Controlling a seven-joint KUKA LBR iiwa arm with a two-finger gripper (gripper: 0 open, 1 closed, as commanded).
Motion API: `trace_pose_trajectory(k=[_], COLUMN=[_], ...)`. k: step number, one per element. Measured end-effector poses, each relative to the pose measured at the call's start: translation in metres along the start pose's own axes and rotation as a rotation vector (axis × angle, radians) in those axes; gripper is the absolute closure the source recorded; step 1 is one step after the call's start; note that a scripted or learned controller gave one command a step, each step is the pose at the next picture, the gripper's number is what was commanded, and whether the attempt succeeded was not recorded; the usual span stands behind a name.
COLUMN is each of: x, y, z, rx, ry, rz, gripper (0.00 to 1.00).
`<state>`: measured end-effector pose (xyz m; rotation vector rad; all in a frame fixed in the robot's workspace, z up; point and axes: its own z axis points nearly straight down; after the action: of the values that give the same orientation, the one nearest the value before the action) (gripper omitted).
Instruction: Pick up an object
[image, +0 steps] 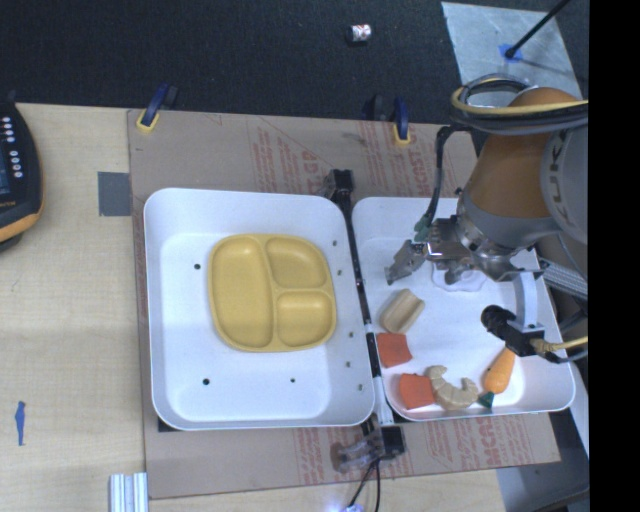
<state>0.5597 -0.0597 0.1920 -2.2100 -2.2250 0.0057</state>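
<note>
My jaws hang over the right bin — whether they are parted or closed, I cannot tell. Just below them lies a tan block, then red pieces and a carrot. The left bin holds a yellow tray.

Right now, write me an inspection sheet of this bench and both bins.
Surface: wooden bench with a cardboard sheet clamped under two white bins.
Job's things: right bin holds a tan block, two orange-red blocks, a beige curved piece and a carrot.
Clutter: left bin holds a yellow divided plate.
Grippers: gripper hangs over the right bin's upper part, above the tan block; nothing seen between its fingers.
Cables: black cable beside the arm; another at the bottom edge.
Surroundings: pendant at left; blue clamps along the back.
</note>
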Motion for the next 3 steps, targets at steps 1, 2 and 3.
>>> trace_pose_trajectory(k=[1, 2, 3], x=[-0.003, -0.003, 0.016], y=[0.001, 0.001, 0.020], z=[-0.010, -0.010, 0.000], rx=[0.000, 0.001, -0.006], ry=[-0.002, -0.002, -0.003], rz=[0.001, 0.001, 0.000], gripper=[1.00, 0.00, 0.00])
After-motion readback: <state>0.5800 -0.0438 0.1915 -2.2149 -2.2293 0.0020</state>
